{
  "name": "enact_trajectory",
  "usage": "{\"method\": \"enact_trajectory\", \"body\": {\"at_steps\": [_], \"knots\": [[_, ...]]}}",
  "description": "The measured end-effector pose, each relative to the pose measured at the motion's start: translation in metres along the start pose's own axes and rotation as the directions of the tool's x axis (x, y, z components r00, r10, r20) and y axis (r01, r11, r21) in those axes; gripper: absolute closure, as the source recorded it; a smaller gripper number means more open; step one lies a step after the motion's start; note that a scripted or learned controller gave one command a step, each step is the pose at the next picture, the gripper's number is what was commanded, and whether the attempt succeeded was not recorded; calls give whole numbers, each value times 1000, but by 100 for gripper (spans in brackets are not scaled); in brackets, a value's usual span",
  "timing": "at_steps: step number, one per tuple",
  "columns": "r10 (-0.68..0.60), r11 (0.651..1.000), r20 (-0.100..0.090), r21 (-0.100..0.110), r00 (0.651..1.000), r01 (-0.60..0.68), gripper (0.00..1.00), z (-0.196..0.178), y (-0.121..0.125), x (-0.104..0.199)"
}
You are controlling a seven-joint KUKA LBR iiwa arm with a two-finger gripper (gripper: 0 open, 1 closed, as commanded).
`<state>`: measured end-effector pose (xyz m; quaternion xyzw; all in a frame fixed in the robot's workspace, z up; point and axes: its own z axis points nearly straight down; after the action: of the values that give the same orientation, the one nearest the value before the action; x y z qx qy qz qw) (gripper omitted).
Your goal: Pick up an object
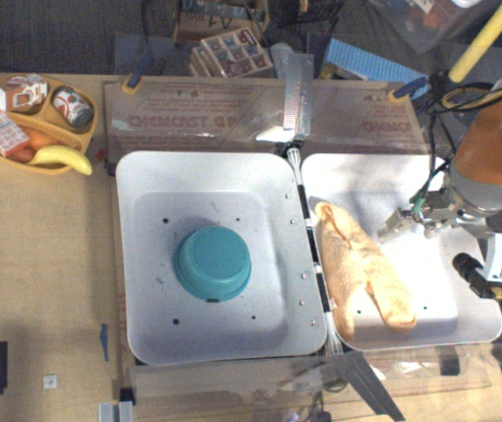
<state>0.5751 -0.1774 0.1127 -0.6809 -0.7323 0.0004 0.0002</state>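
A teal bowl lies upside down in the middle of the left white bin. A tan, crumpled cloth stretches along the left side of the right white bin, from its upper left toward its front. My gripper hangs over the right bin's upper middle, just right of the cloth's top end and apart from it. Nothing shows in it. The grey arm with its orange band comes in from the right edge.
A yellow tray with a banana and toy food sits on the bench at the far left. Clear panels stand behind both bins. Cables and clutter lie beyond the bench at the top.
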Motion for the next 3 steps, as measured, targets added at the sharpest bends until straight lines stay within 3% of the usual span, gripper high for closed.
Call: {"method": "enact_trajectory", "body": {"at_steps": [1,2,3], "knots": [[-182,983,5,-12,983,182,0,23,-35,31],[-293,956,0,0,956,293,0,-6,9,69],[-324,946,4,-10,946,324,0,23,-24,76]]}}
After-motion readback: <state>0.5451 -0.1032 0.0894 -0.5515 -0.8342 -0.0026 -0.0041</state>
